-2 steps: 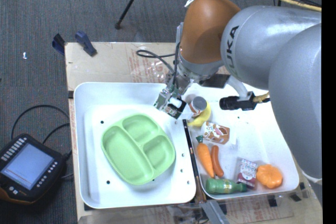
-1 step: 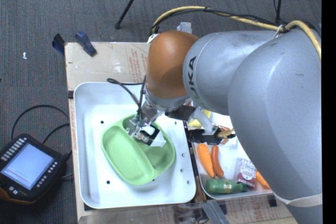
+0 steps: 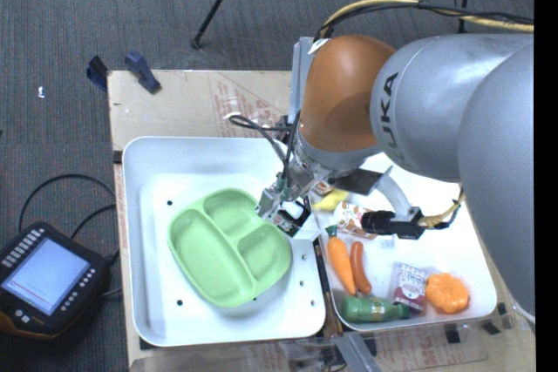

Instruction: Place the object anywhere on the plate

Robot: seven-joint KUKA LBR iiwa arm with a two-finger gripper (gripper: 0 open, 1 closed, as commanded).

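Pincer (image 3: 281, 210) hung at the right rim of the green plate (image 3: 228, 246) in the left bin (image 3: 144, 187), over the plate's upper-right compartment; whether it gripped anything could not be told, the tip being small and cluttered. Candidate objects, carrot (image 3: 340, 264), sausage (image 3: 359, 266), bottle (image 3: 373, 307) and orange toy (image 3: 448, 292), lay in the right bin (image 3: 488, 296), to the pincer's right and well apart from the plate. Judging by this, the coming move turned on the plate lying directly down-left of the tip.

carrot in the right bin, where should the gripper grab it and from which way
Grip the carrot across its thicker upper half, coming straight down from above. It lies flat, long axis running up-down in the camera view, so the fingers should close left-right across it. The sausage lies close along its right side, which probably leaves little finger room there.
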